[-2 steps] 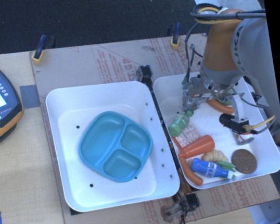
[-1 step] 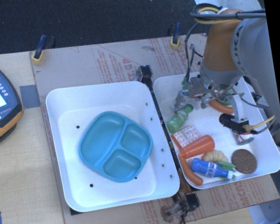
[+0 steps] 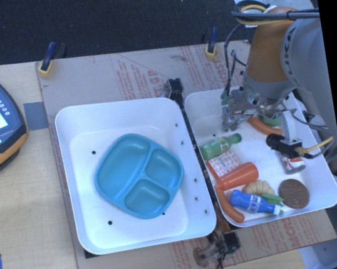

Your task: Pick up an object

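Near edge of right bin [image 3: 331, 200]: a brown disc [image 3: 293, 193], a blue tube [image 3: 255, 203] and a croissant-like pastry [image 3: 257, 187] lie packed together; an orange sausage [image 3: 229, 208] lies just left of the tube.
Blue tube, axis: its long axis runs from upper left to lower right, with what looks like the capped end toward the lower right.
Middle of right bin: an orange cylinder [image 3: 236, 176] lies with its long axis nearly across the bin, tilted slightly up to the right; a red-printed packet [image 3: 222, 162] touches its upper left.
Candidate object: a green bottle [image 3: 219, 146] lies on its side near the bin's left wall, long axis left to right, narrow neck pointing right toward the gripper.
Gripper [image 3: 236, 115]: it hangs low over the far part of the right bin, just beyond the bottle's neck; whether the jaws stand wide or narrow cannot be told.
Advice for the step: the fingers would best close across the bottle's short width, at mid-body rather than the neck, clear of the packet.
Left bin [image 3: 74, 177]: a blue divided plate [image 3: 139, 175] sits at its centre, well apart from the gripper.
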Robot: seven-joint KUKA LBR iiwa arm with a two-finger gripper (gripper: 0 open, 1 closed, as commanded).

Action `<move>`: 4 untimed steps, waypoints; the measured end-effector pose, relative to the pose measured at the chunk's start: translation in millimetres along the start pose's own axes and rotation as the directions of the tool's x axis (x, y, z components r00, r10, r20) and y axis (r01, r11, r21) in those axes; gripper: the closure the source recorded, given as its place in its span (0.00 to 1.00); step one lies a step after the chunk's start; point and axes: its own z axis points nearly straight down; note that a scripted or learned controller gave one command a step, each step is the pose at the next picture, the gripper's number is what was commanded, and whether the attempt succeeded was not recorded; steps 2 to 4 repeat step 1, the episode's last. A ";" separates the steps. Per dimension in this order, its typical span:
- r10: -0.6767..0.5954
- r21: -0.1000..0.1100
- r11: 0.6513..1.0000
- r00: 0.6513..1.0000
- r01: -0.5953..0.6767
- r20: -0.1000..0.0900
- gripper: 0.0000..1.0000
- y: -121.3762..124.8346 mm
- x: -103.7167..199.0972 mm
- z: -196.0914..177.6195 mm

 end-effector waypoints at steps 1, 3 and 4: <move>-0.001 0.000 1.000 1.000 0.001 0.000 0.00 -0.1 0.1 0.1; -0.001 0.000 1.000 1.000 0.001 0.000 0.00 -0.1 0.1 0.1; -0.001 0.000 1.000 1.000 0.001 0.000 0.00 -0.1 0.1 0.1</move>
